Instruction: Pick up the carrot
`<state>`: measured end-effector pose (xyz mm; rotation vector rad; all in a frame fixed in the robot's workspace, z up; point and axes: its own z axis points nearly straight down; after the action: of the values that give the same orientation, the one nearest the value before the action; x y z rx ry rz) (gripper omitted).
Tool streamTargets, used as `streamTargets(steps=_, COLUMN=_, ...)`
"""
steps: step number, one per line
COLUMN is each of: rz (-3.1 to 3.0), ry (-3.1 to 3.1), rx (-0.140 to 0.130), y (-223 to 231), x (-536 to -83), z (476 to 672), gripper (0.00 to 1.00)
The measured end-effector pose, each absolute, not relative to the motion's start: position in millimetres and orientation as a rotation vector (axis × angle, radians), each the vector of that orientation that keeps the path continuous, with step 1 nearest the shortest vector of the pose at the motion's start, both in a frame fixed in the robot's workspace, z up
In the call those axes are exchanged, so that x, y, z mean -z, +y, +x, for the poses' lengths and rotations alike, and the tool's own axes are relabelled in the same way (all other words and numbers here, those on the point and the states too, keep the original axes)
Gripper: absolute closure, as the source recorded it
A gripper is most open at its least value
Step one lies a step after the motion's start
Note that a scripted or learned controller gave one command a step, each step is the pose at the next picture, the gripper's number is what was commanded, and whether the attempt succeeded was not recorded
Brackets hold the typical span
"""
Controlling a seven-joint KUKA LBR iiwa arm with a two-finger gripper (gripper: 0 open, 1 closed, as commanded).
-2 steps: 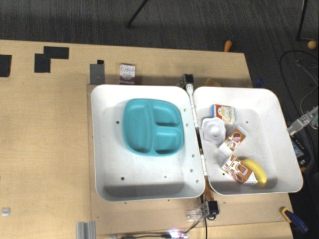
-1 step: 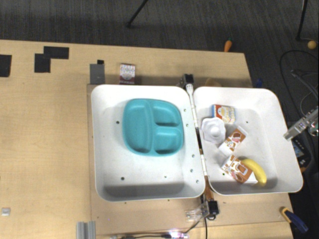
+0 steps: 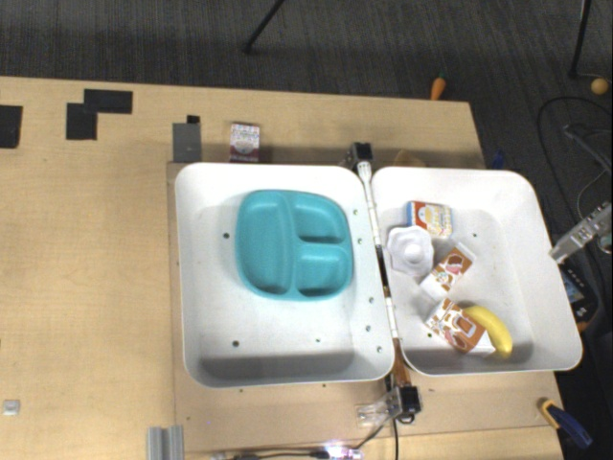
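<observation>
A: Landmark is the shallow white right bin [image 3: 522, 195] on the pale wooden counter [image 3: 96, 276]. Carrot position?

B: Uncertain. The one candidate is a small orange tapered stub [image 3: 438, 88], beyond the bin's far-left corner, just past the counter's far edge and well apart from the bin. It's too small to confirm as the carrot.

A: Inside the bin?

B: A curved yellow banana [image 3: 491, 330] against the bin's near wall, with printed snack packets and a white cup toward its left side. Nothing there reads as orange.

A: The arm?

B: The grey metal gripper [image 3: 580, 234] pokes in at the bin's right rim, above the wall, touching nothing I can see. Spread or pressed together, I cannot tell; it's cut off at the edge.

A: Handling, if that stub is the carrot?

B: My judgement: light, stiff and smooth-skinned, and it rolls easily. It won't bruise under a firm squeeze. The taper makes a pinch near the tip slide off, so close the jaws across the thicker end or the middle, square to its long axis.
</observation>
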<state>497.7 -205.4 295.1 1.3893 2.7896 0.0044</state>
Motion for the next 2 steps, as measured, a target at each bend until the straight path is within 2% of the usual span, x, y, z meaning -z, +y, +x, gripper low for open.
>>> streamTargets(steps=1, rz=1.34, ry=2.835, rx=-0.001, y=-205, x=-225, z=489.1, gripper=1.0)
streamTargets(steps=2, rz=1.342, ry=2.813, rx=-0.002, y=-207, x=-350, z=492.8, gripper=1.0)
